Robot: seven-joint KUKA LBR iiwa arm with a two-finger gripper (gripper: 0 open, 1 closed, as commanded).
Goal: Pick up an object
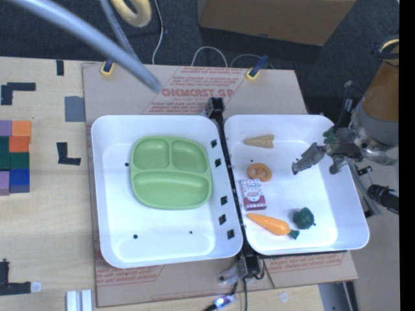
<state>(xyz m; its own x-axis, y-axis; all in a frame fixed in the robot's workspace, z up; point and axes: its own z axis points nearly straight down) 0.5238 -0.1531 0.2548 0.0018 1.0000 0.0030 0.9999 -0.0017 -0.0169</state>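
Bench top: light wood point(45, 238), with a brown cardboard sheet point(194, 89) printed in red lettering laid on it. Dark blue-grey carpet floor point(58, 41) behind. Cardboard box point(279, 5) on the floor at top. Coloured blocks point(16, 157) stacked at left edge. Lighting even, diffuse.

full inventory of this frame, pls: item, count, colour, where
bins: 2, white, side by side on the bench
divided plate: 1, green, left bin
cone: 1, tan, right bin, far end
pretzel: 1, orange-brown, right bin, near the divider
packet: 1, red and white, right bin, below the pretzel
carrot: 1, orange, right bin, near end
broccoli piece: 1, dark green, right bin, right of the carrot
blocks: stack, orange, green, blue, purple, far left of bench
cardboard box: 1, brown, top
gripper: 1, grey, over the right bin's right side
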